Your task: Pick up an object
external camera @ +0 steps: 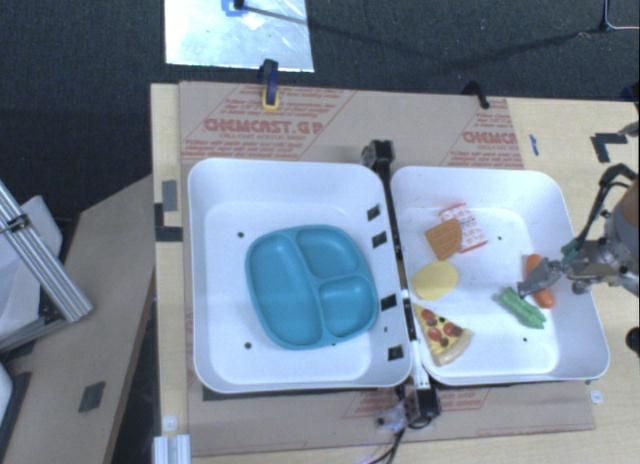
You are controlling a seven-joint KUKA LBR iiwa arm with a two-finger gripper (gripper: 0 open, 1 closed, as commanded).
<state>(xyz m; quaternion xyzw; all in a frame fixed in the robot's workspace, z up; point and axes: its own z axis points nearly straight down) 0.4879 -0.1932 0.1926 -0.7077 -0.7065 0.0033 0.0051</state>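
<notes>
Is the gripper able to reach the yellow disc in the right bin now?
Probably yes: the gripper hovers in the same bin, and the yellow disc lies uncovered, with bare floor between them.

Left bin (215, 192): divided plate (312, 285) inside.
Right bin (500, 187): cracker (443, 240) far-left; round piece (436, 279) nearer; pizza slice (441, 333) nearest; bean pod (523, 307) right.
Bench (165, 152): carries both bins.

arm (622, 242): cut by right edge | claw (535, 277): finger state unclear

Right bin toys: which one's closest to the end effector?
The orange carrot, right at the end effector. Green piece lies just below; pizza, yellow farther left.
</notes>
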